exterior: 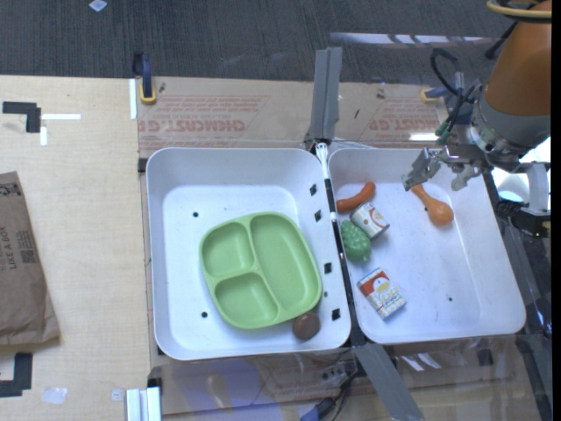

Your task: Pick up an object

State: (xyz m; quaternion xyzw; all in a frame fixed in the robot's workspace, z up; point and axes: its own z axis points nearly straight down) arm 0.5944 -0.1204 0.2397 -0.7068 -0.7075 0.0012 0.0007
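Plainly lying loose in the right bin (491,314): orange drumstick toy (434,206), just under the gripper (436,172). Fingers spread, gripping nothing. Further left: sausage (355,196), small can (372,220), green lump (356,242), red carton (381,291).

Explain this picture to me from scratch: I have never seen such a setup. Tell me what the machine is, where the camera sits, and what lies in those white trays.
One camera looks down at a slant on a bench. The grey and orange robot arm reaches in from the right; its gripper hangs over the right bin, holding nothing visible. That bin contains an orange drumstick-shaped toy, an orange sausage, a green lumpy toy, a small can and a small carton. The left bin holds a green divided plate and a brown round object.
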